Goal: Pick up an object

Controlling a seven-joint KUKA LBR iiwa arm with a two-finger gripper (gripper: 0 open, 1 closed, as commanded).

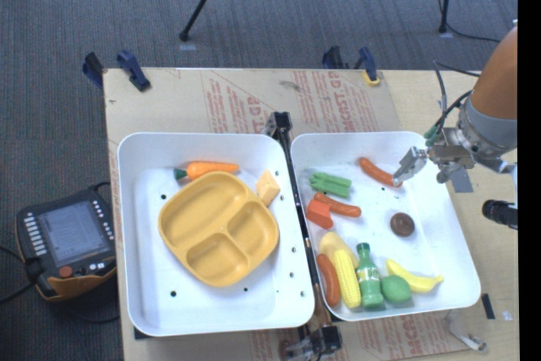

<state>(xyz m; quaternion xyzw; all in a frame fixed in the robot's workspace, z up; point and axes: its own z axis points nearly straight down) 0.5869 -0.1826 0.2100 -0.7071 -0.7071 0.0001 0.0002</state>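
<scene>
gripper hangs over the right bin, nothing held yet

green bottle [368,276] lies at the near edge of the right bin [463,254], packed between a corn cob [347,276] and a green round fruit [395,290], with a banana [412,276] just beside. the gripper [407,169] is over the far part of this bin, and its jaws look a little apart with nothing between them.

the thing closest to it is an orange-red sausage [376,172], touching or almost under the fingertip. i think this is the target. its long axis goes from the far left to the near right in the view, at a slant, with one end toward the gripper.

to do the step well, the fingers should close across the thin width, not along the length, so the wrist must turn until the jaws stand square to that axis. then it should descend over the middle of the sausage. the bin wall is near, so the descent must be straight.

the left bin [135,283] holds a yellow tray [218,230] and a carrot [208,169].
</scene>
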